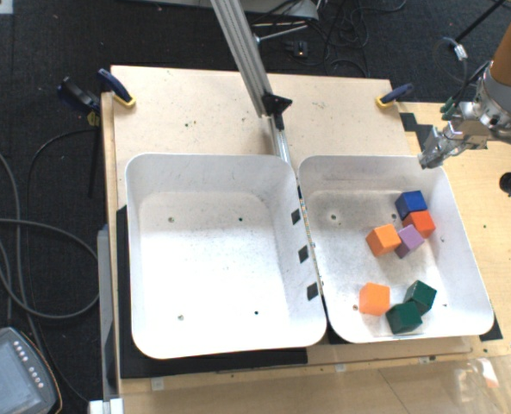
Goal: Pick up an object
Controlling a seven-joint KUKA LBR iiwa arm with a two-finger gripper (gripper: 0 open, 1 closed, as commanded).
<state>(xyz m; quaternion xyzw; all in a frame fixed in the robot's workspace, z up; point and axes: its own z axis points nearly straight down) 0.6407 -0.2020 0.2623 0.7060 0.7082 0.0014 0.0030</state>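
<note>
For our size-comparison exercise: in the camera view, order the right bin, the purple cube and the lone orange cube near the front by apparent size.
1. right bin
2. lone orange cube
3. purple cube, slightly smaller, though it sits farther from the camera, so that gap is unsure.

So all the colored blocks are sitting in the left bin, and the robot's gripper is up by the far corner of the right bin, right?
Not quite. The camera view shows the blocks in the right bin, not the left bin. The rest holds: the gripper is by the right bin's far corner.
</note>
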